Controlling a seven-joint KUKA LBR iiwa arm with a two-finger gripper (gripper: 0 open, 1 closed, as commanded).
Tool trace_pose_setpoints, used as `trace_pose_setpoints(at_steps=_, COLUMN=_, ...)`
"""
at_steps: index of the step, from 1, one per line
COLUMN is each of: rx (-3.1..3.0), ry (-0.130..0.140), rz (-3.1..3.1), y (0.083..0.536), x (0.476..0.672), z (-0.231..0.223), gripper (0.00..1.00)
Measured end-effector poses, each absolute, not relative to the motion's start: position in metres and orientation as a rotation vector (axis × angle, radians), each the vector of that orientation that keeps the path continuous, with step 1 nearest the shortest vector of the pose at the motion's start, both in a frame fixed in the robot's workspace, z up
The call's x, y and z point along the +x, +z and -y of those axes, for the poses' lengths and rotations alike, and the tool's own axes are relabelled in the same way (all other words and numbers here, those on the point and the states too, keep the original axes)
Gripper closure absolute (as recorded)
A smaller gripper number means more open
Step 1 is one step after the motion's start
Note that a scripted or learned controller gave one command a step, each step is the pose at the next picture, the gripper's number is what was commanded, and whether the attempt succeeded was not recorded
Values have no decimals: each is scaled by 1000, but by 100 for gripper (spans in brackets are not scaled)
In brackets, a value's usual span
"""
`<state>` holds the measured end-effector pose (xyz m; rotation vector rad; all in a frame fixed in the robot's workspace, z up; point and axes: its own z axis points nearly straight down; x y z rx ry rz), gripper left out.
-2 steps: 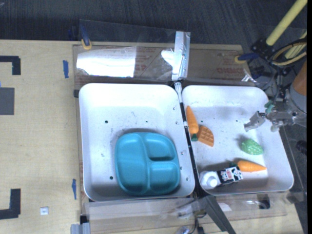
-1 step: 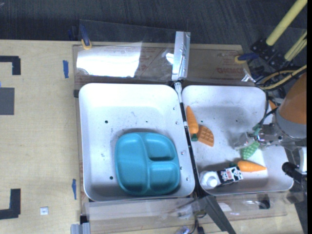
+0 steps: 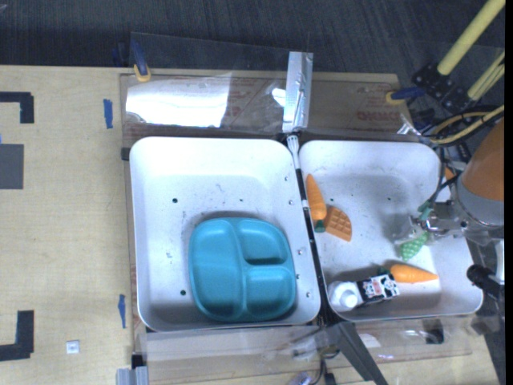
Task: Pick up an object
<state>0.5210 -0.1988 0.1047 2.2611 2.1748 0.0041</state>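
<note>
The arm [image 3: 486, 184] comes in from the right edge, its orange band above the wrist, and the fingers [image 3: 422, 221] hang over the right side of the right bin [image 3: 377, 145]. They appear as a small cluster of metal parts, too small and blurred to tell whether they are wide or narrow, and nothing can be seen between them.

Just below the fingers, toward the near edge, lies a small green object [image 3: 411, 248] on the bin floor; whether it touches them cannot be told. A little beyond that, on the same near side, an orange carrot [image 3: 414, 275] lies flat with its tip pointing right. Down and to the left of the fingers, beside the carrot's blunt end, a small bottle [image 3: 368, 290] with a white cap and a black-and-white label lies on its side near the bin's front wall.

To the left of the fingers, apart from them, an orange waffle-patterned piece [image 3: 339, 224] sits near the wall between the bins, and a second orange carrot-like piece [image 3: 316, 198] lies just beside it against that wall.

Well to the left of the fingers, in the left bin [image 3: 148, 160], a teal divided plate [image 3: 240, 269] rests toward the front. Both bins stand on the pale wooden tabletop [image 3: 56, 215].
</note>
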Motion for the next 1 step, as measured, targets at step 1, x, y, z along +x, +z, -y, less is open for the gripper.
trace_pose_setpoints(at_steps=1, rx=2296, ry=7, rz=-2138, y=202, x=580, z=150, gripper=100)
